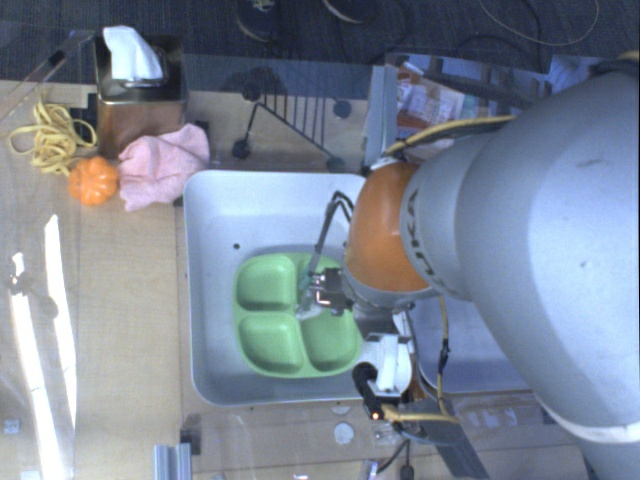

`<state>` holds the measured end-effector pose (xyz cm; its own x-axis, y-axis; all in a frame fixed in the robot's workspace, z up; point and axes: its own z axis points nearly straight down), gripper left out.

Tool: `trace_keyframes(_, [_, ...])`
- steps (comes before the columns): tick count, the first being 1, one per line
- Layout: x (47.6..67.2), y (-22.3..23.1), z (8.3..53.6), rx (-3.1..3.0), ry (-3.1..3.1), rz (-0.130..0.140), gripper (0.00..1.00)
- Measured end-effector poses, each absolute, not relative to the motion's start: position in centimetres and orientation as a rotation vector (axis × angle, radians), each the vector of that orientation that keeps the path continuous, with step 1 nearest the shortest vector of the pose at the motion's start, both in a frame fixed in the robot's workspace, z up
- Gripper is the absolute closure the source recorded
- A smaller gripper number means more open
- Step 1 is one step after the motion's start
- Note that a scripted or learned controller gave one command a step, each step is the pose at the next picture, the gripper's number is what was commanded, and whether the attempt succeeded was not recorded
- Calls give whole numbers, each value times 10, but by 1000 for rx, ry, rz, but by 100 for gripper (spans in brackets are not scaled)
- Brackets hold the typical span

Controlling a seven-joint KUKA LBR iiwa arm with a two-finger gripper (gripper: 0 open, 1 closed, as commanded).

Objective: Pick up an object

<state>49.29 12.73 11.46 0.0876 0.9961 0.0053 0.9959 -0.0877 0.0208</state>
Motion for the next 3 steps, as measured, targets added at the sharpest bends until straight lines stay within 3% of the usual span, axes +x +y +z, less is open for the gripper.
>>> trace_keyframes(1, [496, 203, 102, 2579, 1749, 29, 0])
trace_keyframes(2, [497, 200, 110, 2575, 1750, 20, 100])
trace_keyframes(3, [492, 190, 268, 3113, 416, 5, 100])
